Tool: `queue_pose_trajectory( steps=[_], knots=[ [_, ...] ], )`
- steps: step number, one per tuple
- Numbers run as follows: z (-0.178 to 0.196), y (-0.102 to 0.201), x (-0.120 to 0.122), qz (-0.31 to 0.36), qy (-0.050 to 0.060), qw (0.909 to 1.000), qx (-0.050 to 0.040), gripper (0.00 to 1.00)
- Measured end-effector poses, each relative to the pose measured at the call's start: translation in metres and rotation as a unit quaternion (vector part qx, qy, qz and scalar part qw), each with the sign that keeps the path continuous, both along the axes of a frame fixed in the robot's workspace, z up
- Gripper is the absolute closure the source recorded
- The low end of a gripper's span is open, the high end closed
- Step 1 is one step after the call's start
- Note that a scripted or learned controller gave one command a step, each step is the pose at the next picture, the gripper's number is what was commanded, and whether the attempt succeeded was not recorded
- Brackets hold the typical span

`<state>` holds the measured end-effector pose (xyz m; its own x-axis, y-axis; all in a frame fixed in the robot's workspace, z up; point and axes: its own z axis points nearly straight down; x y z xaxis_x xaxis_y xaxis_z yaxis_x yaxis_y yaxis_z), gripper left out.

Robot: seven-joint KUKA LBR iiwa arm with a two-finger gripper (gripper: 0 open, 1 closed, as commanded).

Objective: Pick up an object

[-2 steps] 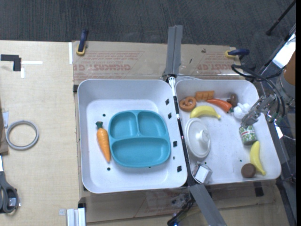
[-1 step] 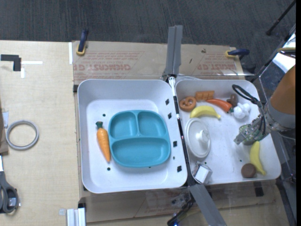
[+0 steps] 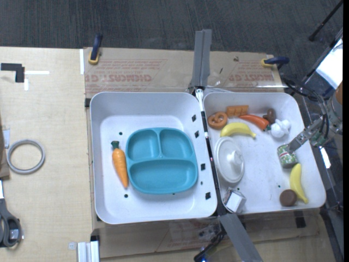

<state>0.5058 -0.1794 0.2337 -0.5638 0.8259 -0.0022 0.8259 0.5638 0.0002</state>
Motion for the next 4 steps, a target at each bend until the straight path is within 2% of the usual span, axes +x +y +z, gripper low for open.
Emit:
queue_pose_trajectory(
  steps=[1, 2, 3, 4],
  knots=[
    [-0.071, 0.016, -0.028, -0.243, 0.002, 0.97, 0.0006, 1.0],
    [0.015, 0.037, 0.039, -0.232, 0.001, 0.9728, -0.0002, 1.0],
    [-0.115, -0.022, 0.019, -0.198, 0.001, 0.9802, 0.0005, 1.0],
    [0.012, 0.085, 0.049, -0.197, 0.001, 0.9805, 0.0002, 1.0]
  ],
)
